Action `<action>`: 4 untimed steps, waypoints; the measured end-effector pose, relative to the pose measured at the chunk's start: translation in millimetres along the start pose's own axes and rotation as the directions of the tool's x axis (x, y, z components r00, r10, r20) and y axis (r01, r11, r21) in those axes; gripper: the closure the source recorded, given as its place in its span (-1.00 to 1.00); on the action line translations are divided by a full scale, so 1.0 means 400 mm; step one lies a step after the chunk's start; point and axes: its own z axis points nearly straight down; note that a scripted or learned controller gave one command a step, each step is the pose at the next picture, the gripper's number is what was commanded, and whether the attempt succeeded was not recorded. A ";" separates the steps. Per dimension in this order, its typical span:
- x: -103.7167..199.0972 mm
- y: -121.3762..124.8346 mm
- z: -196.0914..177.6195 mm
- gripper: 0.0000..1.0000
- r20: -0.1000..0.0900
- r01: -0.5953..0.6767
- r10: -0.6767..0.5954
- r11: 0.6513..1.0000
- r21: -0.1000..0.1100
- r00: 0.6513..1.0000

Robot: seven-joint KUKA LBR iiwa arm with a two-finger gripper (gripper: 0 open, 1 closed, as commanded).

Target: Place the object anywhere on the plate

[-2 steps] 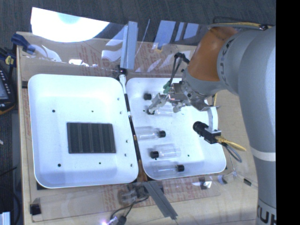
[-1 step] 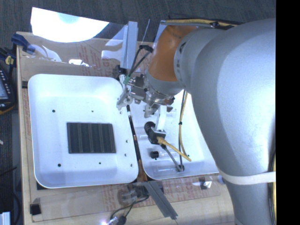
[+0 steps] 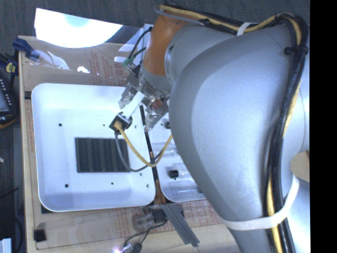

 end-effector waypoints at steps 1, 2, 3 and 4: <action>0.093 -0.061 0.045 1.00 -0.003 -0.381 0.381 0.924 -0.004 0.924; 0.212 -0.075 -0.020 1.00 -0.004 -0.300 0.300 0.954 -0.003 0.954; 0.095 0.039 -0.215 1.00 -0.001 0.083 -0.083 0.997 -0.001 0.997; -0.119 -0.026 -0.136 1.00 0.001 0.674 -0.674 0.738 0.002 0.738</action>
